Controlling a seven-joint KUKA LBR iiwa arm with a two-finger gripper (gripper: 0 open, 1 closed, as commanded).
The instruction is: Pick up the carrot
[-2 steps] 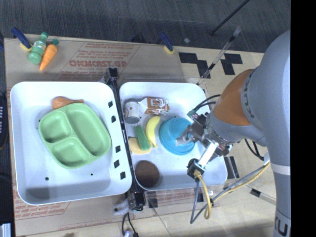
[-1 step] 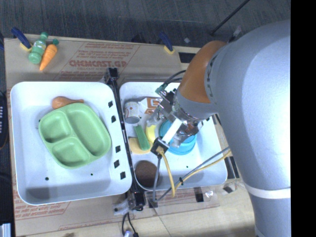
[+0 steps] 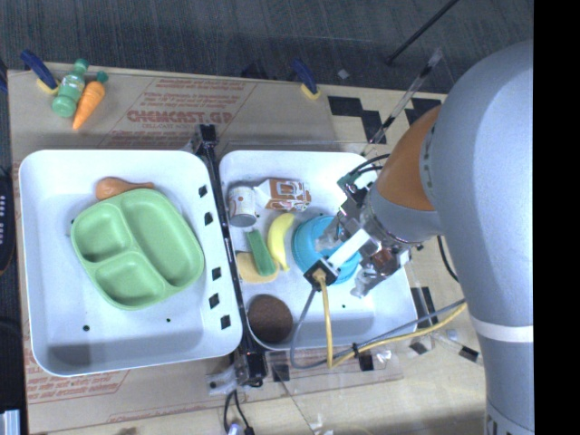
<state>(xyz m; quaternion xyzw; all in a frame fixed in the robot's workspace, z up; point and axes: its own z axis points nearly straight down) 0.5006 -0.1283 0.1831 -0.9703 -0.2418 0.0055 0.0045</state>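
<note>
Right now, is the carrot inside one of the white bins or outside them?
Outside. The carrot lies on the brown board above the left bin, next to a green bottle.

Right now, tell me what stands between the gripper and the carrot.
The carrot lies on the bench outside the bins, at the far left corner beside a green bottle. The gripper is over the right bin, so the left bin with its green tray lies between.

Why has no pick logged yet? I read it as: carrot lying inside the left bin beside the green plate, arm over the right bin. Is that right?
Not quite. The camera view shows the carrot outside both bins, on the bench's far left corner beside a green bottle. The green plate does lie in the left bin, and the arm is over the right bin.
</note>
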